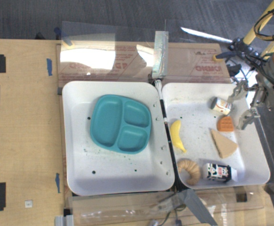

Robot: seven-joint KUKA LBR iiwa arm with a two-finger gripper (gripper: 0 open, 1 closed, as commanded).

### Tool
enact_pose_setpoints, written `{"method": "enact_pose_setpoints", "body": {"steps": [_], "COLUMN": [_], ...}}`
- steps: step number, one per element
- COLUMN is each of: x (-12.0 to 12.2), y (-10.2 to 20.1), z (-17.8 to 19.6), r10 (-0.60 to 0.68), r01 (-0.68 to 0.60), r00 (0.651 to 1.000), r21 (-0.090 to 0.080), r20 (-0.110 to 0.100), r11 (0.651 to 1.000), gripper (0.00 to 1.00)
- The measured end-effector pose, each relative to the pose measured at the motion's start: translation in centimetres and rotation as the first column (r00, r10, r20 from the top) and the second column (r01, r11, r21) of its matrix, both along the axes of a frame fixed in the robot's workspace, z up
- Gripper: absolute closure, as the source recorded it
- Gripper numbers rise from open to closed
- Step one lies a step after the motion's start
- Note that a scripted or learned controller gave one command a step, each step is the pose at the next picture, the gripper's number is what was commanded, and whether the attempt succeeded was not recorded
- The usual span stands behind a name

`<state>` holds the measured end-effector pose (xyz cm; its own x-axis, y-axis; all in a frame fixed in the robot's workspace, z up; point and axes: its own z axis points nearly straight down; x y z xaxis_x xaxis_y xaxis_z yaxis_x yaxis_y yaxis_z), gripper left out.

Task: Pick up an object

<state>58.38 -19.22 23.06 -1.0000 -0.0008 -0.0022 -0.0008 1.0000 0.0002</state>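
From the camera view we see the gripper (242, 106) over the right bin (264, 166), its fingers spread apart with nothing between them. Just beside it lie a small white cup (220, 105) and an orange piece (226, 124). A tan wedge (224, 144), banana (176, 135), croissant (190, 169) and black-and-white carton (218, 172) share that bin. A teal plate (120, 123) sits in the left bin (75, 140).

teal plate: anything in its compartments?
Empty. The teal plate lies flat in the left bin, all three compartments showing bare teal.
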Motion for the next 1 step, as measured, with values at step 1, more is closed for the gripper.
{"method": "enact_pose_setpoints", "body": {"steps": [1], "x": [0.0], "y": [0.0], "z": [-0.01], "r10": [0.0], "r01": [0.0], "r00": [1.0], "r21": [0.0], "r20": [0.0], "r11": [1.0], "gripper": [0.0]}}
